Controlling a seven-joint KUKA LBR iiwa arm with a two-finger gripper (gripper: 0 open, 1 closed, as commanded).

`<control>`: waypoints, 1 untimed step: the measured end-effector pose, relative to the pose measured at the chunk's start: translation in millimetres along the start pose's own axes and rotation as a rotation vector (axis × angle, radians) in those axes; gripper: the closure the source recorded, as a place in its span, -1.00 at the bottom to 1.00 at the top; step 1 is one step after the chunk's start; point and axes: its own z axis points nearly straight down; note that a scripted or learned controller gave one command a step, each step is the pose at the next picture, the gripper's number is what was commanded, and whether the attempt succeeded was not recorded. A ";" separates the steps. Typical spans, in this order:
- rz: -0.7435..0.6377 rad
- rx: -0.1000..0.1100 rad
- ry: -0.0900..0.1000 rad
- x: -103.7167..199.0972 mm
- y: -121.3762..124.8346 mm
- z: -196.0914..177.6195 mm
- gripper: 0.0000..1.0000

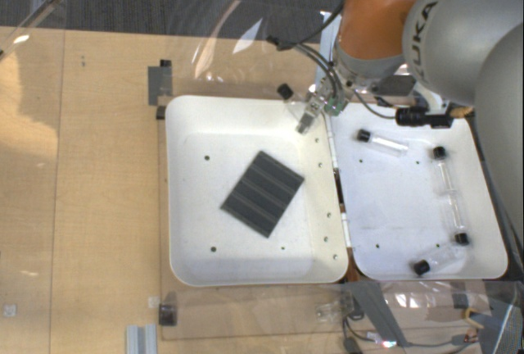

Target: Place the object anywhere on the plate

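The plate (263, 193) is a dark grey ribbed rectangle lying flat and turned at an angle in the middle of the left white bin (188, 246). My gripper (305, 121) hangs over that bin's far right corner, above and to the right of the plate and well apart from it. It looks small and grey under the orange wrist band (372, 8), with a bit of green (334, 106) beside it. The arm hides much of the gripper, and I cannot make out any object in it.
The right white bin (409, 205) holds clear tubes with black caps: one near its far left (381, 141), one along its right side (450, 192), one at its near edge (432, 262). A raised rim (336, 180) divides the two bins. The grey arm (475, 24) looms over the far right.
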 end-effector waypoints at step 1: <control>-0.487 -0.002 0.001 72.2 70.5 34.3 1.00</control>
